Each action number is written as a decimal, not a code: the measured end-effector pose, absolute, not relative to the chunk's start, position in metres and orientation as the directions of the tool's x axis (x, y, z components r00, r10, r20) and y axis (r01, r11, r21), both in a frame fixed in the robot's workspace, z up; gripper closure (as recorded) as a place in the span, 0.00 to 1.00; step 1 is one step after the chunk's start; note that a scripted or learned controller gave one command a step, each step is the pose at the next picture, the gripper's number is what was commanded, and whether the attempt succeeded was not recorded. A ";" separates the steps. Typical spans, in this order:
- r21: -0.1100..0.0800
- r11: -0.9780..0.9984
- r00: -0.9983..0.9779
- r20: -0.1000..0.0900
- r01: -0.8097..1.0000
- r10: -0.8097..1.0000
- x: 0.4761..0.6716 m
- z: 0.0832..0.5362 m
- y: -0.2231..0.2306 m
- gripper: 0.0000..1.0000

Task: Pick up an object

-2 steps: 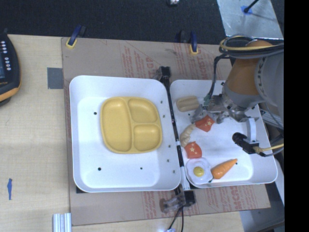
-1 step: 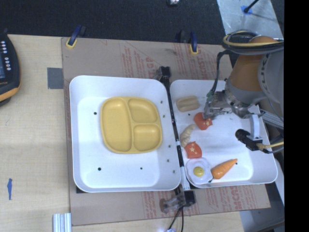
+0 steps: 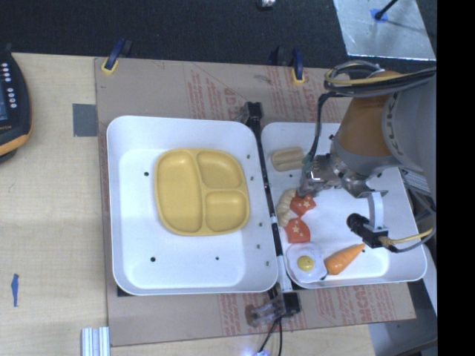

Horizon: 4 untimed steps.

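The big grey arm (image 3: 386,124) is reaching in from the right and leaning over the right bin (image 3: 404,273). Its gripper (image 3: 310,178) is hanging low near the top left part of that bin. I am looking hard at it, but I cannot tell how it is set, because it is small and dark from up here.

Just under the gripper a red toy strawberry (image 3: 302,205) is lying. I am guessing this is the thing the arm is going for, since it is the closest one. A second red strawberry piece (image 3: 297,231) is sitting just below it, close to the bin's left wall. A tan bread roll (image 3: 287,158) is lying up near the top. A fried egg toy (image 3: 306,264) and an orange carrot (image 3: 344,258) are resting near the bottom edge, side by side.

The left bin (image 3: 130,199) is holding a yellow tray (image 3: 200,191) with three parts.

These all look like play food, so I am thinking they are light and hard, maybe a bit slick. The strawberry looks small and round, so it could be rolling or popping away if it is pinched on its tip. Squeezing it across its fat middle seems best to me. It is lying near the wall and next to the pale thing (image 3: 284,205) beside it, so room is looking tight on that side.
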State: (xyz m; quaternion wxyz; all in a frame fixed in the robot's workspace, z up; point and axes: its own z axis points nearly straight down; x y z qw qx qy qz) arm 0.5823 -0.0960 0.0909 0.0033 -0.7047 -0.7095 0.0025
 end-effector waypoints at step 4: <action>-0.003 0.004 -0.004 -0.001 1.000 1.000 0.530 0.090 -0.145 0.00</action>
